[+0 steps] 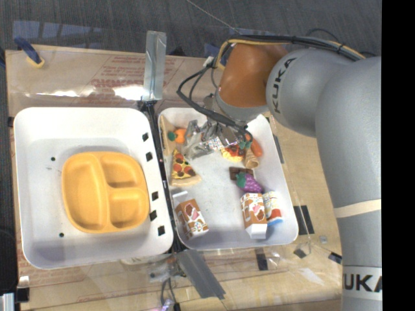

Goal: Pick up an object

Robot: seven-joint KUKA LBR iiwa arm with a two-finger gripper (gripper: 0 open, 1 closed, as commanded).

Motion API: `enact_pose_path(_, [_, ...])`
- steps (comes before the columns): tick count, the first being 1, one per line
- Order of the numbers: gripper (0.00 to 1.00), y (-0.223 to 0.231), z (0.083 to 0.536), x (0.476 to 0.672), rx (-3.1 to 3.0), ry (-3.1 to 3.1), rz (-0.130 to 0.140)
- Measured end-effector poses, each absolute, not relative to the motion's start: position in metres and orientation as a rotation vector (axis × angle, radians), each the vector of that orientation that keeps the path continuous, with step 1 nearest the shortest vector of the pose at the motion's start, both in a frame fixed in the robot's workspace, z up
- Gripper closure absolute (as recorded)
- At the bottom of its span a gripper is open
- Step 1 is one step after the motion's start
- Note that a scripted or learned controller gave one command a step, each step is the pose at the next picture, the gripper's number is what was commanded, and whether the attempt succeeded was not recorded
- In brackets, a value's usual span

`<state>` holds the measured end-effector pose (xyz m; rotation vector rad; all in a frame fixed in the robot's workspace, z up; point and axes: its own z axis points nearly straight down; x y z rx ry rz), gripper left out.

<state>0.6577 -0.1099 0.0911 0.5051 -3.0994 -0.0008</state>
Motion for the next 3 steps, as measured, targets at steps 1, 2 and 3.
enact_pose_path(1, [1.0, -0.159, 0.288, 0.644, 0.488, -3.112, 0.009])
enact_pose_path(2, [1.0, -0.211, 0.274, 0.658, 0.897, -3.011, -0.001])
enact_pose_path(3, [1.0, -0.15, 0.251, 0.658, 1.017, -2.97, -0.005])
